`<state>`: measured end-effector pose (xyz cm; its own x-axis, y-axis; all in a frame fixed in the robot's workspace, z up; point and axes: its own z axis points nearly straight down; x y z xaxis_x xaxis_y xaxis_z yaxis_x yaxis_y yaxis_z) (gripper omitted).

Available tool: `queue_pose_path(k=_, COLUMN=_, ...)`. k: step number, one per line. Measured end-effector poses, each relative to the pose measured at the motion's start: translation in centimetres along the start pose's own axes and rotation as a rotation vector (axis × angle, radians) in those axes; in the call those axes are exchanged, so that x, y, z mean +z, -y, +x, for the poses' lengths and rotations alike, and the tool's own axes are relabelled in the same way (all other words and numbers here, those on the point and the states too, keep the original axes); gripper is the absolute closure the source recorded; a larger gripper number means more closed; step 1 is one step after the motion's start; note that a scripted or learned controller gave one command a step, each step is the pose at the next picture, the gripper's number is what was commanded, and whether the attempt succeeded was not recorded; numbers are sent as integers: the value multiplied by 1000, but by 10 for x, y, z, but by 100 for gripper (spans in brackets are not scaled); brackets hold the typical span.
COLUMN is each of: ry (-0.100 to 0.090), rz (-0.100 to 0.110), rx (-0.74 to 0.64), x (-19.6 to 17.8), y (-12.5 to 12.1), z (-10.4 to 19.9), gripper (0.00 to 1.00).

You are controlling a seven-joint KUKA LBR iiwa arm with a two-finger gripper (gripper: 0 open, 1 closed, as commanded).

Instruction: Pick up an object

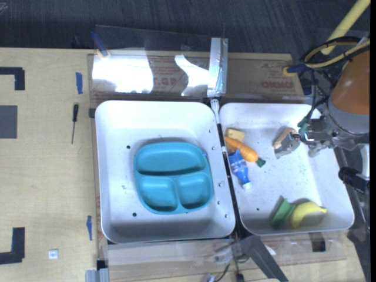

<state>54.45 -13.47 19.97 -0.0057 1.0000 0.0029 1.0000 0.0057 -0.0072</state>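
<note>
The right bin holds a carrot and blue tube at nine o'clock, a banana at five. All look light; the carrot's stiff middle suits pinching. The end effector hovers near the carrot, its spread unclear.

Bright, even overhead light, with hard white glare blowing out the clear panel behind the left bin. Soft, short shadows under the blue divided tray and the banana. Slightly soft focus and grainy throughout, especially toward the edges.
</note>
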Motion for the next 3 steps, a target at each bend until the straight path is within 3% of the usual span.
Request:
queue_pose_path(k=1, ry=-1, rz=3, rx=127, x=28, y=-4, z=23, gripper=0)
queue_pose_path(k=2, ry=3, rz=-19, rx=77, x=87, y=-46, z=32, gripper=0)
queue_pose_path(k=3, ry=2, rz=-8, rx=-104, x=15, y=-41, z=61, gripper=0)
